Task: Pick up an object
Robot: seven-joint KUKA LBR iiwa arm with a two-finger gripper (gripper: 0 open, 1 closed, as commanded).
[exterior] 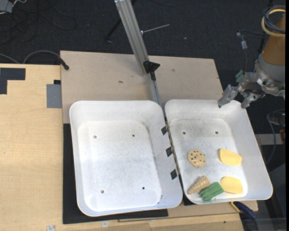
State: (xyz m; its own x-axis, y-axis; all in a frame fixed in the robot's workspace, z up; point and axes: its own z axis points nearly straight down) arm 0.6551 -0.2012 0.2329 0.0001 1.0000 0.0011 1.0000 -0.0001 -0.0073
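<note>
The right bin (pixel 241 124) holds a round speckled cookie (pixel 196 158), two yellow pieces (pixel 229 157) (pixel 231 185), a tan cone-shaped piece (pixel 198 185) and a green piece (pixel 212 191), all in its near half. My gripper (pixel 235 96) hovers over the bin's far right corner, well apart from the objects. Its fingers are spread with nothing between them.
The left bin (pixel 82 114) lies beside the right one, joined by black clips along the middle. A slanted aluminium rail (pixel 135 37) rises behind the bins. A wooden bench top (pixel 24 143) lies to the left.
</note>
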